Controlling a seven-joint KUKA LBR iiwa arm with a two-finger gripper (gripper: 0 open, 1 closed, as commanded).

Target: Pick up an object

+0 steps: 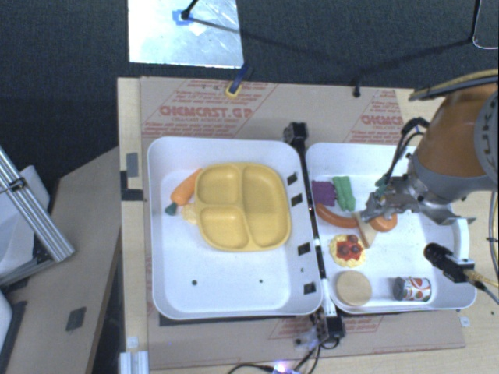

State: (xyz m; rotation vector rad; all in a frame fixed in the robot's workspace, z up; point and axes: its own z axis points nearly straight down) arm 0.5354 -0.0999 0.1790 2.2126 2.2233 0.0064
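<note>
Can (412, 289) and round cracker (353, 287) sit by the right bin's (448, 302) near edge. Likely target: orange piece (383, 223) mid-bin, crowded by sausage (337, 216), pizza toy (348, 248), wedge (365, 232). Risk: clipping neighbours or closing on nothing. End effector (377, 207) sits low, right over it; can't tell its opening or whether it holds anything.

Arm (468, 139) cut off at right.

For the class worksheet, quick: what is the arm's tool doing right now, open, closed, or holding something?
Tool: cannot be told; it sits low in the right bin beside the hot dog.
</note>
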